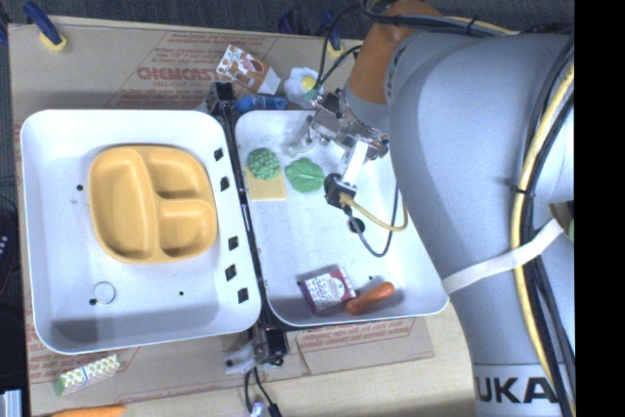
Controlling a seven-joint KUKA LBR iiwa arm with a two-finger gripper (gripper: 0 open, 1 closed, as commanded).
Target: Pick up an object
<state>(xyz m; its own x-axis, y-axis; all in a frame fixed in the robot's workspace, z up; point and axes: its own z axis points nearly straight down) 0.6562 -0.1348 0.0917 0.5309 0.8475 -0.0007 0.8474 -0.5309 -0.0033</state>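
The cardboard-covered bench (146, 63) is carrying two white bins: the left bin (39, 210) is lying at centre left, the right bin (410, 298) beside it, a snack packet (240, 66) sitting above them.

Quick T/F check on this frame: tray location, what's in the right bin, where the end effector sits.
1. The yellow tray lies in the left bin. True.
2. The carrot lies in the left bin. False: it is in the right bin, near the front edge, beside the dark red packet.
3. The end effector is over the right bin's far end. True.
4. The green leaf sits on the yellow tray. False: it lies on the right bin's floor, next to the green ball.
5. The tray has one single compartment. False: it has several.
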